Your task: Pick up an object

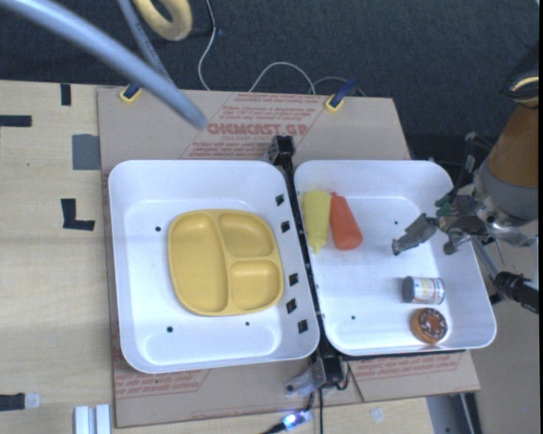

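In the right bin [380,337], a yellow corn-like piece [316,216] and an orange carrot [345,223] lie side by side against the left wall. A small can [423,289] lies on its side near the right wall, and a brown donut [429,325] sits just in front of it. My gripper [432,240] hangs over the right part of this bin, behind the can and to the right of the carrot. It is open, its fingers are spread, and nothing is between them.
The left bin [136,242] holds a yellow divided plate [224,261]. A black divider with clips [296,242] runs between the bins. Both bins sit on a cardboard sheet [253,125]. A grey pole [90,34] crosses the upper left.
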Robot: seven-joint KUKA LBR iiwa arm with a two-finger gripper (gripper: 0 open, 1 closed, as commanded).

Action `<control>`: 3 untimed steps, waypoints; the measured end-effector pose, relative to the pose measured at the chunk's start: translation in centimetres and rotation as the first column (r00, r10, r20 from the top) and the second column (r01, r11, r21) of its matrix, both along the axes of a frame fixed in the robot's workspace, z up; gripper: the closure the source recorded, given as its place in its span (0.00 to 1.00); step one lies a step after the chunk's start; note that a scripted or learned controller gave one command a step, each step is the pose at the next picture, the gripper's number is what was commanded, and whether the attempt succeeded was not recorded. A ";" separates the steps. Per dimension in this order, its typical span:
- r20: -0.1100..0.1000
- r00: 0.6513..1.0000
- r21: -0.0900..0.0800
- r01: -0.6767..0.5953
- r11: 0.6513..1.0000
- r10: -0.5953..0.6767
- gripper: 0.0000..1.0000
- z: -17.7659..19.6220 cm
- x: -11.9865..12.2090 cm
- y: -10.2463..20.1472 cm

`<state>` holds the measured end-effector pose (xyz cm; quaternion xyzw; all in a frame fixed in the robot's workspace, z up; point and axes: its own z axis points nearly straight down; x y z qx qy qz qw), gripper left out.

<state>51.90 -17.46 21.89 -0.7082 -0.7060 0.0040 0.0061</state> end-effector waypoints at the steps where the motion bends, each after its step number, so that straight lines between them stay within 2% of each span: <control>1: 0.012 1.000 -0.003 -0.004 1.000 0.004 0.00 0.7 0.3 0.0; 2: 0.010 1.000 -0.002 -0.004 1.000 0.004 0.00 -3.8 -0.3 0.5; 3: 0.011 1.000 -0.002 -0.004 1.000 0.004 0.00 -10.1 -0.1 0.7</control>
